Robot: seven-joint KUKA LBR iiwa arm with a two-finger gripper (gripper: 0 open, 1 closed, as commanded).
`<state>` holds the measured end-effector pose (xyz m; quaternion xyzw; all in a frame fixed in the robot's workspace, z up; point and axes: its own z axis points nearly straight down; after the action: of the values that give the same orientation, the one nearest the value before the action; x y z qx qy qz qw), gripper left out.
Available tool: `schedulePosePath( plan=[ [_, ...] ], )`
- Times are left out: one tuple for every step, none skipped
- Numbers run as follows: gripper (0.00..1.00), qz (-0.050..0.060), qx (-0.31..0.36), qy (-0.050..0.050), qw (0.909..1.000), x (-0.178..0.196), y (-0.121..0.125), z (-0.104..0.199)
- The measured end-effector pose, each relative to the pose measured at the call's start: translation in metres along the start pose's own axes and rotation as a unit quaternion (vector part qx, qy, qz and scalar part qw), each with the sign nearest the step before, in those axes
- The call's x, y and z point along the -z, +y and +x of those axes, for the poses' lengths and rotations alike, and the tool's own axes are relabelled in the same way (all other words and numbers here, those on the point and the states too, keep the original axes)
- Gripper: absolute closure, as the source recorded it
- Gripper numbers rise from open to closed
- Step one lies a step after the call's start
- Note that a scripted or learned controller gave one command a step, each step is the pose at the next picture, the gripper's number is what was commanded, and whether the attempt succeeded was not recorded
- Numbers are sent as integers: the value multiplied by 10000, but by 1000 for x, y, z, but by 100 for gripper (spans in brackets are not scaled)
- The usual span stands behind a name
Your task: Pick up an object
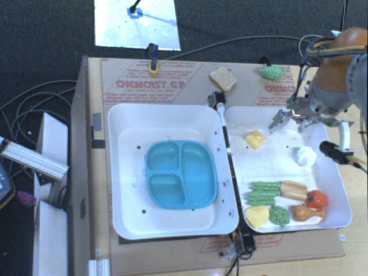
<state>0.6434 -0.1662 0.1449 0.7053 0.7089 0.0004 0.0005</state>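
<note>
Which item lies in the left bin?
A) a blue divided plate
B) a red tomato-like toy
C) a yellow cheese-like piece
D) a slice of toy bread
A: the blue divided plate lies alone in the left bin, while the small toy foods lie in the right bin or on the cardboard behind the bins.

From my remote station I count two white bins on the desk: the left bin and the right bin. The left bin holds one blue divided plate. In the right bin I count eight small items: one yellow piece, one white lump, one bunch of green beans, one hot-dog bun, one tomato, one tan piece, one broccoli floret and one yellow wedge. On the cardboard behind the bins lie two more: one bread slice and one green item.
</note>
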Motion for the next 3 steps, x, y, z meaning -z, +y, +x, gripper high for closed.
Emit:
schedulePosePath(
  plan=[
    [0,-2,-1,4,10000,-26,2,55],
    [0,0,-1,2,10000,-61,8,73],
    [100,-81,18,-9,10000,-44,13,73]
  ],
)
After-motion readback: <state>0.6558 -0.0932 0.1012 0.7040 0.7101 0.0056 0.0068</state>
